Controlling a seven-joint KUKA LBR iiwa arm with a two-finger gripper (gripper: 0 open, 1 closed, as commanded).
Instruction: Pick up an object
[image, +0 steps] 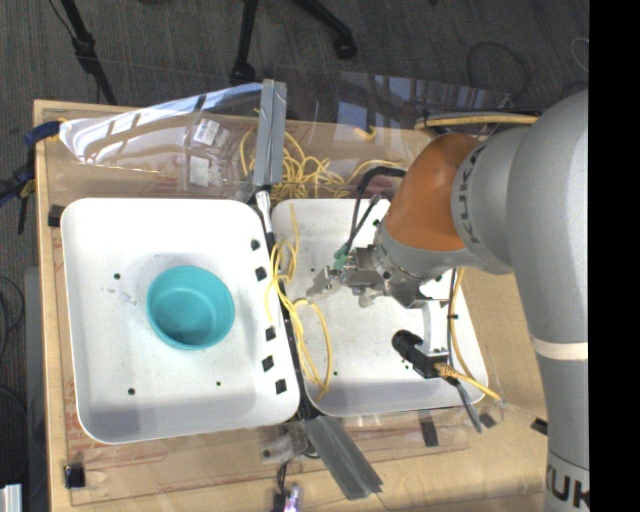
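While hovering the fingers (335, 285) over the right bin (372, 392), their gap impossible to tell, needing a reach toward the teal bowl (192, 306) sitting well apart at nine o'clock in the left bin (112, 398).

A wooden bench (150, 465) stands on dark carpet (150, 50) and bears a left bin (90, 215) and a right bin (360, 395), both white, side by side. Yellow cords (300, 170) tangle at the far side and trail between the bins. A clear plastic sheet (150, 140) lies far left, beside a grey bar (268, 135).
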